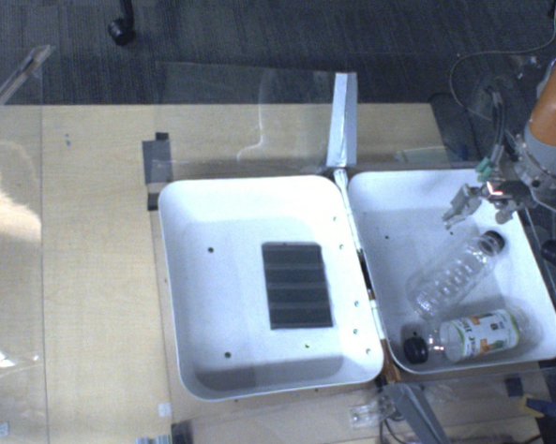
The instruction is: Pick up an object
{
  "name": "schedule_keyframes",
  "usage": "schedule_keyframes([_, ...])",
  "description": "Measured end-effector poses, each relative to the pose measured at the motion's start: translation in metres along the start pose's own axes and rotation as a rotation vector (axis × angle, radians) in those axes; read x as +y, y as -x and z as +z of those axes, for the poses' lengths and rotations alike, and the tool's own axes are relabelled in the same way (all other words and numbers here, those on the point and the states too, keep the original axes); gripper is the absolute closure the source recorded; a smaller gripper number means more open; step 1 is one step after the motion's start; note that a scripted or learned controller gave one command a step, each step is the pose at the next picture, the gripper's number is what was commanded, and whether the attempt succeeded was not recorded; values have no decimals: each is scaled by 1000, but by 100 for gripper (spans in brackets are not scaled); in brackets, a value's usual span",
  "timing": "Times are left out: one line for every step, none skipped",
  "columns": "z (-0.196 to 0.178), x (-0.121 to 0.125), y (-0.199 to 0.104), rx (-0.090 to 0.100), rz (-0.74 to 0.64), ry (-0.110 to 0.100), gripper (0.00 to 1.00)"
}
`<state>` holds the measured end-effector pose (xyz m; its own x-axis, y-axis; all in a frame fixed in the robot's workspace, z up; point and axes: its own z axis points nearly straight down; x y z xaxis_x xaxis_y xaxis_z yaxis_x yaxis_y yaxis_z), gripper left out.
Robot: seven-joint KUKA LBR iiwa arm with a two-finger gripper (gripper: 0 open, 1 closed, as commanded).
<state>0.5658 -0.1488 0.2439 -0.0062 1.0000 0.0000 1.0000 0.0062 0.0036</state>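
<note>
My gripper [477,209] hangs over the far part of the right bin [381,210], its fingers spread open with nothing between them. Just below it lies a clear plastic bottle [453,274] on its side, dark cap toward the gripper. Along that bin's near wall lies a white bottle with a green label [478,336] and a black cap at its left end. A dark ridged rectangular block [297,284] lies flat in the middle of the left bin [196,268].
A metal divider post [341,128] rises behind the seam between the two bins. The grey arm with its orange band [552,120] comes in at the right edge. Cables and clamps lie below the right bin's front edge.
</note>
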Motion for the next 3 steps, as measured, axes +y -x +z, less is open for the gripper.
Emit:
schedule_keyframes([6, 26, 31, -1, -63, 2, 0])
schedule_keyframes([109, -23, 48, -5, -208, 12, 0])
schedule_keyframes([143, -34, 58, -15, -301, 32, 0])
